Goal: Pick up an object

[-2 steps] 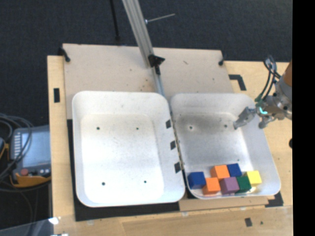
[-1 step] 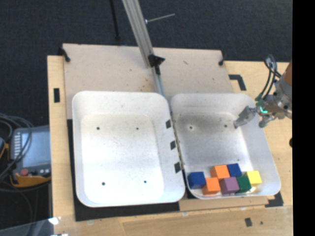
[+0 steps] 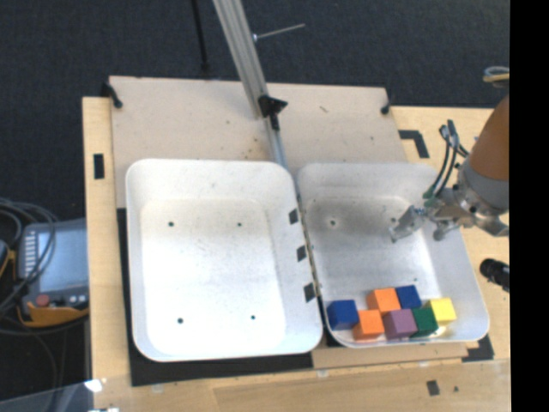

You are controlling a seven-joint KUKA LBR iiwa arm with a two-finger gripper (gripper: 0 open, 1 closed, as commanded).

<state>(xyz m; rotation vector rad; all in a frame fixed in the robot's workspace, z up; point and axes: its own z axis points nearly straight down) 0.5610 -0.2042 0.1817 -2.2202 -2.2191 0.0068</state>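
Observation:
Several small coloured blocks lie clustered at the front of the right bin (image 3: 343,196): a blue block (image 3: 342,313), an orange block (image 3: 386,299), a second blue block (image 3: 408,296), a second orange block (image 3: 370,323), a purple block (image 3: 399,323), a green block (image 3: 424,319) and a yellow block (image 3: 443,309). My gripper (image 3: 421,228) hangs over the right side of that bin, behind the blocks and apart from them. It is open, with nothing between its fingers.
The left bin (image 3: 214,256) sits beside the right one. A slanted aluminium pole (image 3: 244,50) comes down from the top to the gap between the bins. A screen device with cables (image 3: 47,264) lies off the bench's left edge.

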